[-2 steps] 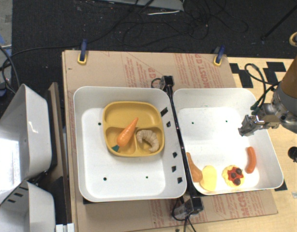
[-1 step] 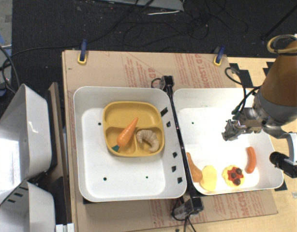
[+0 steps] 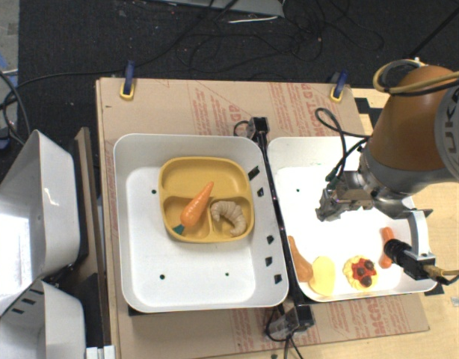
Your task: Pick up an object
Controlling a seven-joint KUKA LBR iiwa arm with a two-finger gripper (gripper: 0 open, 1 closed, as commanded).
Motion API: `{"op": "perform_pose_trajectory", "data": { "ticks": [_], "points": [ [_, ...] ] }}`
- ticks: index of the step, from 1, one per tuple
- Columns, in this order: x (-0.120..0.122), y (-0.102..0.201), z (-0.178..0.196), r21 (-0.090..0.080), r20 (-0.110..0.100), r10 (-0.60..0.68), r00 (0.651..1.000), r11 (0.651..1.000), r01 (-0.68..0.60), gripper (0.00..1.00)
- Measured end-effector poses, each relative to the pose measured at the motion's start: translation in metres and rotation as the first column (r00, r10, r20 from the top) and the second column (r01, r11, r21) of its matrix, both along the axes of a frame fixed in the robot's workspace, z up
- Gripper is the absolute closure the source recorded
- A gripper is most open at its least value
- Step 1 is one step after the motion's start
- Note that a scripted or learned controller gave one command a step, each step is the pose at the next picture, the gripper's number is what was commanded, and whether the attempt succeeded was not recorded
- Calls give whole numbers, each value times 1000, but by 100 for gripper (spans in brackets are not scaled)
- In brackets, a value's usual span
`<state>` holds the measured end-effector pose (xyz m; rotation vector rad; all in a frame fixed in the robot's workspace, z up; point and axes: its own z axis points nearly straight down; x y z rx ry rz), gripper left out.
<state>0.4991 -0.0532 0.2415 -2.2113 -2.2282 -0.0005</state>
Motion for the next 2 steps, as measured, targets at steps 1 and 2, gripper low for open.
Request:
{"op": "perform_pose_trajectory", "data": {
  "ticks": [1, 2],
  "points": [
    [4, 54, 7, 0, 3, 1, 1000, 1000, -1, 100],
    [8, 107, 9, 0, 2, 2, 1000, 1000, -2, 100]
  ]
}}
